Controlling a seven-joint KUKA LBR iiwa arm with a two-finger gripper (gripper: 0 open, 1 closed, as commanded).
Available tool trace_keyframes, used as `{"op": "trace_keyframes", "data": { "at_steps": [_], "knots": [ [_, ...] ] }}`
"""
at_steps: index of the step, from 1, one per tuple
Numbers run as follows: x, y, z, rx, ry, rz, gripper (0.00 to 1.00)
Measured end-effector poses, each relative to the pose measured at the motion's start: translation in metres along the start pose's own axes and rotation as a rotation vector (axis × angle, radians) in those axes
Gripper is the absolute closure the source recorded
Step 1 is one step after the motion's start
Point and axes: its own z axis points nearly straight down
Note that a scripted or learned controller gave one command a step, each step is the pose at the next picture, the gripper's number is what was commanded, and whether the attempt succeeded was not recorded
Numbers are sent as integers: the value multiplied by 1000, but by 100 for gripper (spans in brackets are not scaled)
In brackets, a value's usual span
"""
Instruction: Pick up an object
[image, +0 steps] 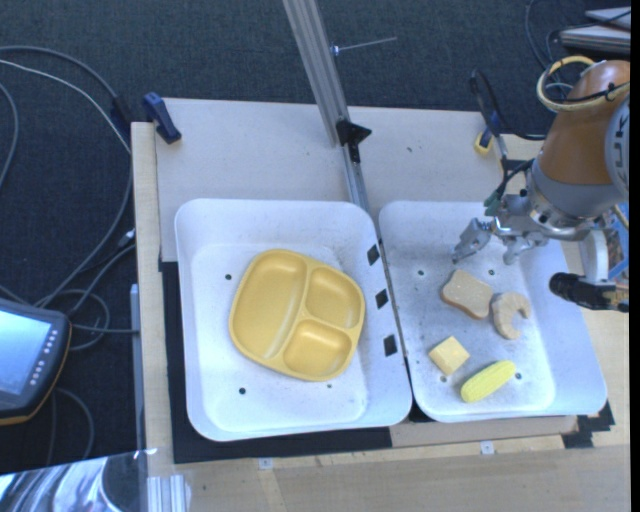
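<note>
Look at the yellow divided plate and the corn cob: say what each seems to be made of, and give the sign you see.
Yellow divided plate: probably moulded plastic, with a smooth, faintly glossy surface, one even colour and rounded compartment ridges.
Corn cob: likely toy plastic or rubber, with a uniform bright yellow and a soft sheen; kernel texture is too small to tell.

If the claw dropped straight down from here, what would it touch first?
Probably the bread slice, just below the open claw in the right bin; depth is unclear, so it may meet the bin floor beside it.
</note>
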Motion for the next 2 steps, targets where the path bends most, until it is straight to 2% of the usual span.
{"op": "trace_keyframes", "data": {
  "at_steps": [1, 2],
  "knots": [
    [-4, 8, 49, 1, 0, 1, 0],
    [-4, 10, 34, -7, 0, 0, 100]
  ]
}}
